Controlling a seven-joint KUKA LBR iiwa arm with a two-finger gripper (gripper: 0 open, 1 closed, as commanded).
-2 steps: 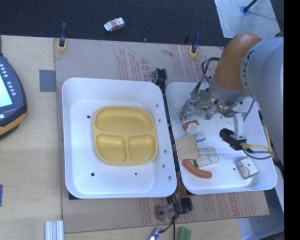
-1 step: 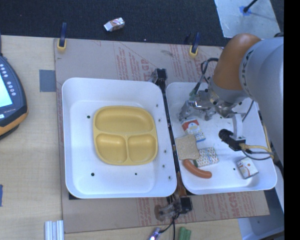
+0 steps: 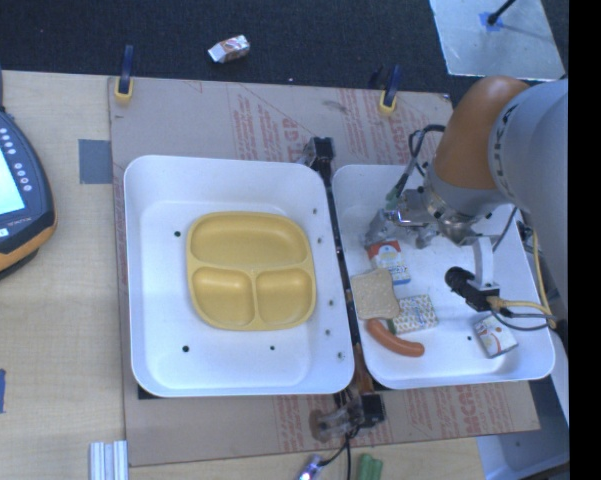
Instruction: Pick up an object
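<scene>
Our pincer (image 3: 398, 220) hangs low in the right bin (image 3: 540, 363), just above a small carton (image 3: 389, 258); its state we cannot tell.

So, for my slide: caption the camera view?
Arm's hand low in right bin above sausage; yellow tray in left bin.
</scene>
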